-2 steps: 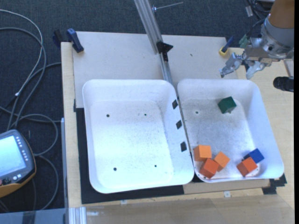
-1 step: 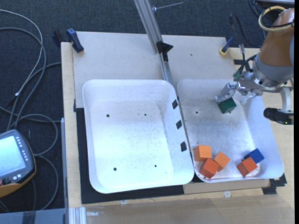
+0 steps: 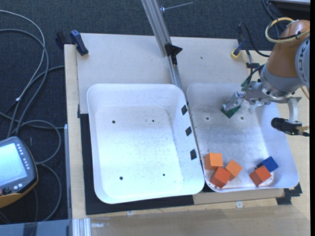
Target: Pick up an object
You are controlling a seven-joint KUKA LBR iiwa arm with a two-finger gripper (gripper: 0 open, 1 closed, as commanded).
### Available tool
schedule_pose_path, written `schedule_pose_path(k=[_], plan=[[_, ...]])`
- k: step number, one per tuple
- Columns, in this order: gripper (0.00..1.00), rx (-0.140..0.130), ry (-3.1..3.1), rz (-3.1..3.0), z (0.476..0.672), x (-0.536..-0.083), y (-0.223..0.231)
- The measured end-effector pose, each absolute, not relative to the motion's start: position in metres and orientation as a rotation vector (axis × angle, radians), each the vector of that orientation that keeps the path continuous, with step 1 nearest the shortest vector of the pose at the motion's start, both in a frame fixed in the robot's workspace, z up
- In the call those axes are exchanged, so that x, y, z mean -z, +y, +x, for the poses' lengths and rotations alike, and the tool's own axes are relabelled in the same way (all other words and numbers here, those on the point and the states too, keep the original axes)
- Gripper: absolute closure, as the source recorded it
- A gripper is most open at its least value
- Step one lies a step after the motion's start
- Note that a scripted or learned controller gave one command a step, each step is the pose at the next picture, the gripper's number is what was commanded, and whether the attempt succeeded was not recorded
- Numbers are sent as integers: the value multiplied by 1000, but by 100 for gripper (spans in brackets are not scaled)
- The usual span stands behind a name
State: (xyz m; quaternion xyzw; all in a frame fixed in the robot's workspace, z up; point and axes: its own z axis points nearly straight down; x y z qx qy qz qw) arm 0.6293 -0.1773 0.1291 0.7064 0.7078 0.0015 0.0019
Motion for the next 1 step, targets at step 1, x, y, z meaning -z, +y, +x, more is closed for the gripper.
schedule_pose_path(k=[1], plan=[[0,4,2225,2220,635,-101,-145]])
